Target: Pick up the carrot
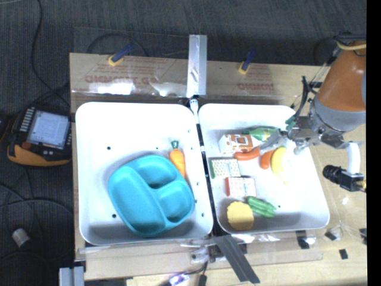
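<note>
The orange carrot [177,161] with a small green top lies in the left bin [95,142], against its right wall and touching the upper right edge of a blue divided plate [149,192]. My gripper [285,145] hangs over the right bin [309,183], well to the right of the carrot, above a yellow fruit [278,160]. Its fingers look open and hold nothing.
The right bin holds a white and orange carton [234,142], a green item [260,133], a red sausage shape [246,155], two small patterned boxes [225,168] [240,187], a yellow block [240,215] and a green vegetable [261,205]. A ridge [202,159] divides the bins.
</note>
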`<state>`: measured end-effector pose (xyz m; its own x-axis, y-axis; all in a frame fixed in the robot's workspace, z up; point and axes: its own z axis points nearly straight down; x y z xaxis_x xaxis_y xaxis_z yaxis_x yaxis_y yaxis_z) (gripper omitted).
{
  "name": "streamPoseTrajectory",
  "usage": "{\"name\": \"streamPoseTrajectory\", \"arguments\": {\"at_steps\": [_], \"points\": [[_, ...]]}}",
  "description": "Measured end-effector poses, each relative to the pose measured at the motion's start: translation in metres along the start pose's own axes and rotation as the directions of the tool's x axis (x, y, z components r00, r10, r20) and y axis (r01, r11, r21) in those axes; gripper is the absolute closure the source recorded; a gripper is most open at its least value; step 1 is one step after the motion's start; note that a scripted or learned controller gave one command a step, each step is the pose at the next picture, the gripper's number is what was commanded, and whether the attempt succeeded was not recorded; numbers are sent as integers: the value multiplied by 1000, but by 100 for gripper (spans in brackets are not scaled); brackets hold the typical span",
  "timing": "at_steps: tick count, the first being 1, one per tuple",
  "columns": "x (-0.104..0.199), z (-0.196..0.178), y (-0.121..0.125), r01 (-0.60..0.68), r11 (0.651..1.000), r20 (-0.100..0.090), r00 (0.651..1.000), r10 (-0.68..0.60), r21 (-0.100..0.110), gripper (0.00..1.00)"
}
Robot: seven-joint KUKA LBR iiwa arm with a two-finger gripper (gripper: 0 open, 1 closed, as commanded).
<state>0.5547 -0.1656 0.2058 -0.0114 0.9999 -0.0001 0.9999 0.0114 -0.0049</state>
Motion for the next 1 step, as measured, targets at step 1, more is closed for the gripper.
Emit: {"name": "streamPoseTrajectory", "arguments": {"at_steps": [1], "points": [[-28,108,15,-4,1000,0,1000,4,-1,0]]}}
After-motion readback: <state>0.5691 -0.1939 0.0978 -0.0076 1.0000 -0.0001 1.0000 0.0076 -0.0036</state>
